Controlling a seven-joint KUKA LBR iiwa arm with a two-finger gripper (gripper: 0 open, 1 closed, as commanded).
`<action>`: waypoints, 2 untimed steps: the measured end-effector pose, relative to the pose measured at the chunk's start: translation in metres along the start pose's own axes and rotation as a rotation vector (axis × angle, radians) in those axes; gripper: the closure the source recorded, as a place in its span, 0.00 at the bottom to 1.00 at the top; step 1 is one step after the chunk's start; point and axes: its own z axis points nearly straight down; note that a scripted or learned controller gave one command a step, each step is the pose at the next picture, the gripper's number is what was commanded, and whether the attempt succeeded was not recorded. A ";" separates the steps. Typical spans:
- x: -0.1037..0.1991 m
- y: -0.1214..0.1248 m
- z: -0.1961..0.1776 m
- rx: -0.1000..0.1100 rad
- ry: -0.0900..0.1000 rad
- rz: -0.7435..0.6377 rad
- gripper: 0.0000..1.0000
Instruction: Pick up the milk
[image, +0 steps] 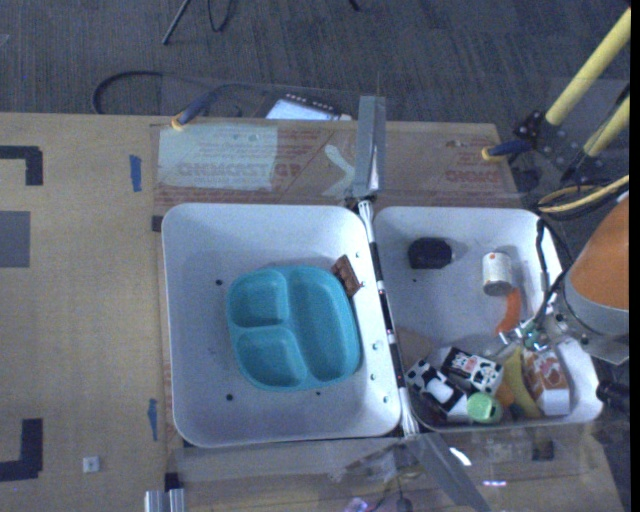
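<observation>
We hover our gripper (537, 335) low over the right bin's (455, 225) near right clutter, fingers buried among the items so we cannot tell their gap or grasp, while the cow-patterned milk carton (470, 371) lies just left, beside the green cap (483, 407).

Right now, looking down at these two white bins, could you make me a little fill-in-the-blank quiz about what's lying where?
1. The turquoise three-compartment plastic plate lies in the ____ bin.
2. The black-and-white cow-patterned milk carton lies in the ____ bin.
3. The dark rounded object sits nearer the ____ edge of its bin than the carton does.
4. The small cap beside the carton is ____ in colour.

Missing words: left; right; far (top); green.
</observation>
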 end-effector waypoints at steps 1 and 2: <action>0.000 0.001 -0.009 -0.002 0.000 0.001 1.00; -0.039 -0.017 0.015 -0.009 -0.003 0.402 1.00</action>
